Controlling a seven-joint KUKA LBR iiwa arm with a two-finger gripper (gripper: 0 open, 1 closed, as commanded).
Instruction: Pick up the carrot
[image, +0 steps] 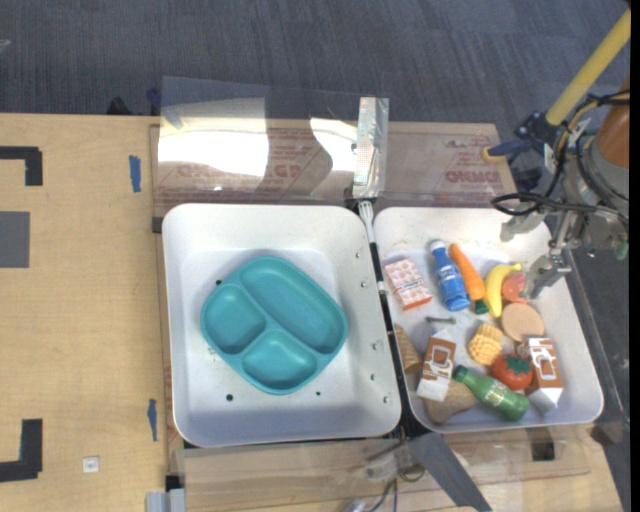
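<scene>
A dark grey floor lay behind the pale wooden counter (80, 300), which carried two shallow white bins side by side. You would have found the pincer (548, 272) low over the far right part of the right bin (590, 400), its tip near a small red and orange toy (514, 287). Whether it was open or closed could not be told from above, and nothing was seen held in it.

The carrot (466, 279) lay well to the pincer's left, flat on the bin floor, angled, touching or nearly touching the blue bottle (449, 275) on its far side. A yellow banana (496, 288) sat between the carrot and the pincer. That crowding, I judged, left you little room for a clean grasp, so coming from above along the carrot's narrow width looked wisest.

Nearer the camera than the pincer lay a corn cob (485, 345), a tomato (514, 370) and a green bottle (492, 391). Far left, the other bin (190, 240) held a teal divided plate (274, 322), likely kept apart as a drop place.
</scene>
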